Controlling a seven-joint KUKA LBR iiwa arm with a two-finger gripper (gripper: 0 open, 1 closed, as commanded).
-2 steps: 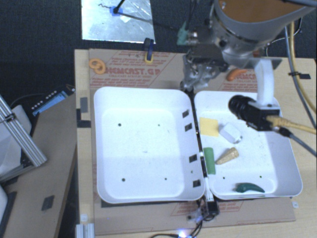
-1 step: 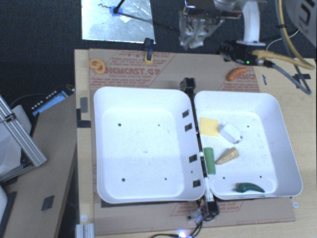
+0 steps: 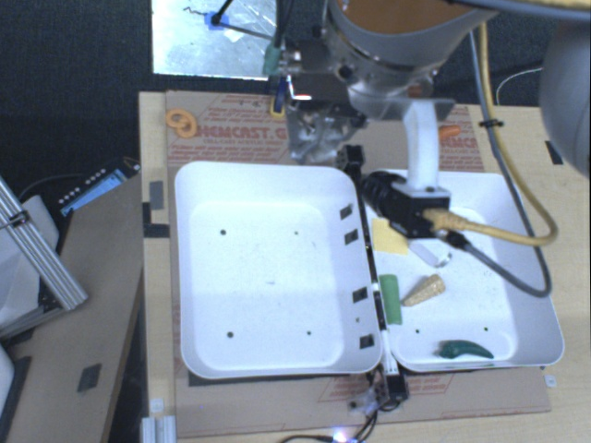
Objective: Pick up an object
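Note:
The right bin [image 3: 540, 326] holds several small objects: a yellow wedge [image 3: 388, 237], a green stick [image 3: 390, 299] lying along the left wall, a tan cone [image 3: 424, 291], a dark teal curved piece [image 3: 464, 349] near the front wall and a small white piece [image 3: 430, 253]. My gripper [image 3: 317, 140] hangs over the cardboard just behind the back rim of the left bin [image 3: 268, 275], well away from all of these objects. The grey and orange arm fills the top of the view above it.
A black cable fitting with a yellow hose [image 3: 480, 232] crosses the back of the right bin. A tan pretzel-like ring [image 3: 181, 122] lies on the cardboard at the back left. An orange item [image 3: 450, 132] sits behind the right bin.

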